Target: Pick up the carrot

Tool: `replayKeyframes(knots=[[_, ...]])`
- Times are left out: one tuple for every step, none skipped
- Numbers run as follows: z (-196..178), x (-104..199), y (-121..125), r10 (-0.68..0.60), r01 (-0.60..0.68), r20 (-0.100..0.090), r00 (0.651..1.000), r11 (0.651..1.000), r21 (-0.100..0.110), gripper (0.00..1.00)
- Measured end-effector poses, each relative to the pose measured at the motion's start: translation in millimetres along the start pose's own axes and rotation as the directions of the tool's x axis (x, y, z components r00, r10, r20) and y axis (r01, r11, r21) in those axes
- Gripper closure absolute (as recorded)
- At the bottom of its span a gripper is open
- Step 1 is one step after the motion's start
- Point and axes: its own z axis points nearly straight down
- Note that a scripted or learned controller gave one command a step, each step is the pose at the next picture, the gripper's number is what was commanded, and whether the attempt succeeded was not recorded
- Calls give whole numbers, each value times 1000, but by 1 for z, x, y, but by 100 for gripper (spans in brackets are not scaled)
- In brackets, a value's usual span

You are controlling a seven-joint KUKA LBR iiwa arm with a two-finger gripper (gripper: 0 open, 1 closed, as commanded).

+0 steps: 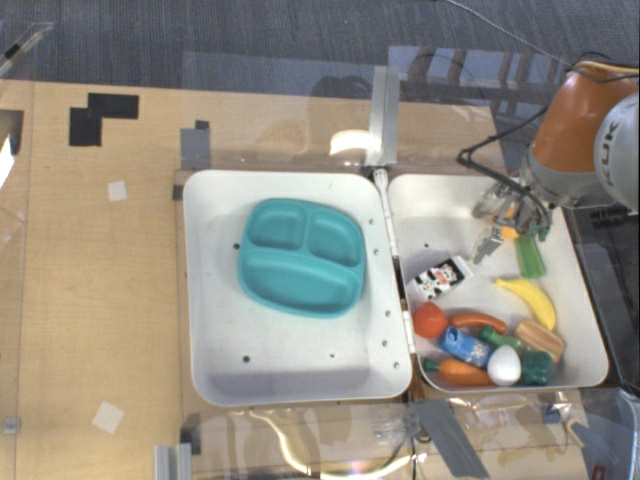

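1. The carrot (462,372) lies at the near edge of the right bin (432,200), its long axis roughly left to right, tilted slightly down toward the right; which end is the tip cannot be told
2. It is hemmed in: a white egg (504,365) touches its right end, a blue packet (463,346) sits just behind it, and a red tomato (430,320) is near its left end (the bin's front wall runs just beside it)
3. A banana (531,299), a green piece (530,255) and a black-and-white card (440,277) lie farther back; the bin's far left part is bare
4. The left bin (215,298) holds a teal divided plate (301,256)
5. The arm (585,133) reaches in from the right, with the gripper (497,230) low over the right bin's far part, well apart from the carrot; whether its fingers are spread or closed cannot be told
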Motion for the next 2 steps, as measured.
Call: replayKeyframes(knots=[[-15,-4,2,-7,7,17,1000,1000,-1,100],[-119,57,100,354,-354,10,935,935,-9,100]])
